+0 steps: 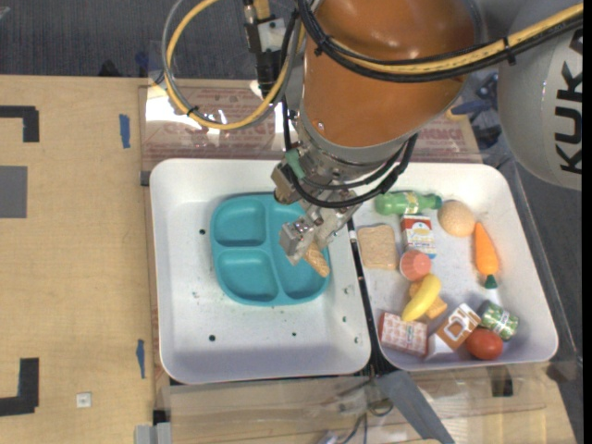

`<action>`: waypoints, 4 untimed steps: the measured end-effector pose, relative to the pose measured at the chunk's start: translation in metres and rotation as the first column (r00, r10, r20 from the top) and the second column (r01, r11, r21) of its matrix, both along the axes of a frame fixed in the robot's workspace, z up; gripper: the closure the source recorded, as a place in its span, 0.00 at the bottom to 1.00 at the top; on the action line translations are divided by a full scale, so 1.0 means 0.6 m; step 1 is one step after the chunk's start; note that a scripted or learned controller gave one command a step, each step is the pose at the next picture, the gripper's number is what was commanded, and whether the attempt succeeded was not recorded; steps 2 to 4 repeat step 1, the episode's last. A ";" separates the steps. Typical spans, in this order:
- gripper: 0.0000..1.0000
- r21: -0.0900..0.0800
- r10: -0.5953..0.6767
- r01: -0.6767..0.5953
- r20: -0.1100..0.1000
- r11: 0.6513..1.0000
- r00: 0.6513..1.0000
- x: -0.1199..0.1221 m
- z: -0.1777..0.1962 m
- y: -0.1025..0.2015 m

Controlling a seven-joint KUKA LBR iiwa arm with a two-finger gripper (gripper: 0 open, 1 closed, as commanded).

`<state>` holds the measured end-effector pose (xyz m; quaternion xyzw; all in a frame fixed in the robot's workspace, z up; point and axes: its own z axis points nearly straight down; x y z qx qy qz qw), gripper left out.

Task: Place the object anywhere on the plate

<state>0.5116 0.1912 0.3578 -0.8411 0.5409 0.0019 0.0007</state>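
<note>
Waffle piece [318,263] sits pinched between the fingers of the gripper [305,244], just above the right-hand compartments of the blue plate [242,262] in the left bin [176,276].

The bench [74,248] was a pale wood-grain surface, spread across the left of the camera view and running under the two white bins [176,276]. Black angular marks [23,123] sat near its left edge, one up high and one low down, with a grey square patch [11,192] between them. Short strips of blue tape [124,129] clung to the wood beside the left bin — one near the top, one lower. Behind the bench lay dark grey floor [83,17], carpet-like in texture. Light glared off a glossy sheet [222,128] at the back edge of the bins — bright and white.
</note>
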 end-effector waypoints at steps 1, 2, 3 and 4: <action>0.00 0.001 0.000 0.000 0.003 1.000 1.000 0.000 0.002 0.000; 0.00 0.001 0.000 0.000 0.003 1.000 1.000 0.000 0.002 0.000; 0.00 0.001 0.000 0.000 0.003 1.000 1.000 0.000 0.002 0.000; 0.00 0.001 0.000 0.000 0.003 1.000 1.000 0.000 0.002 0.000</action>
